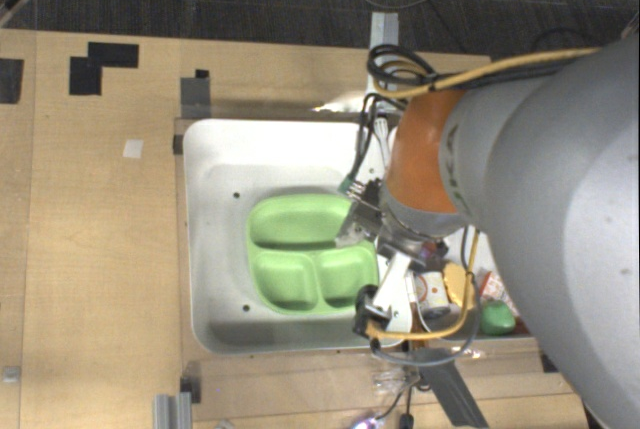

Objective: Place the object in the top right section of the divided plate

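A light green divided plate (pixel 296 251) lies in the left white bin (pixel 215 217). It has one long section at the far side and two smaller ones at the near side. My gripper (pixel 357 215) hangs over the plate's right edge, at the right end of the long far section. The grey arm with its orange band (pixel 420 162) covers most of it from above. Whatever it may hold is hidden.
The right bin is mostly hidden under the arm. Small items show there: a white and red one (pixel 435 290), a yellow one (pixel 456 283) and a green one (pixel 497 320). Bare bin floor lies left of the plate.
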Controlling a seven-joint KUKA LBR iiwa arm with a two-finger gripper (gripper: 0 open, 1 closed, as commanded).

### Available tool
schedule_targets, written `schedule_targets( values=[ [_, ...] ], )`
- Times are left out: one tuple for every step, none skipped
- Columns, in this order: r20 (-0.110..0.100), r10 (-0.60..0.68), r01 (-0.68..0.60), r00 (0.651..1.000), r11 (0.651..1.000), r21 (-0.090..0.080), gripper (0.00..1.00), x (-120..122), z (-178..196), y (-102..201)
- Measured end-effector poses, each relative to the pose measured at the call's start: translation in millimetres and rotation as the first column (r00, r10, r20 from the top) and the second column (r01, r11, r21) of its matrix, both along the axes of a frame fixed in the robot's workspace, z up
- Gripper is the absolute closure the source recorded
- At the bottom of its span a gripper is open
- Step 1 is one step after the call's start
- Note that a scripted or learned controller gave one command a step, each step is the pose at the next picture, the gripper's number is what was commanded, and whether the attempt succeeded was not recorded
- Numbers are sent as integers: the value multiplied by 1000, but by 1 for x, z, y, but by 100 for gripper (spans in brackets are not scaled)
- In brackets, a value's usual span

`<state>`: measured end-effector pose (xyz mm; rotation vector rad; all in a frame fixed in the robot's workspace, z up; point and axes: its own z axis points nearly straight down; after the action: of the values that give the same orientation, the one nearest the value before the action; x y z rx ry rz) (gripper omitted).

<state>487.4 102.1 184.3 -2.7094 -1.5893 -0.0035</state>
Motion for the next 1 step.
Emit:
schedule_targets(
  values=[
    [-2, -253, 253, 967, 967, -2, 0, -1, 20, 21]
  ],
)
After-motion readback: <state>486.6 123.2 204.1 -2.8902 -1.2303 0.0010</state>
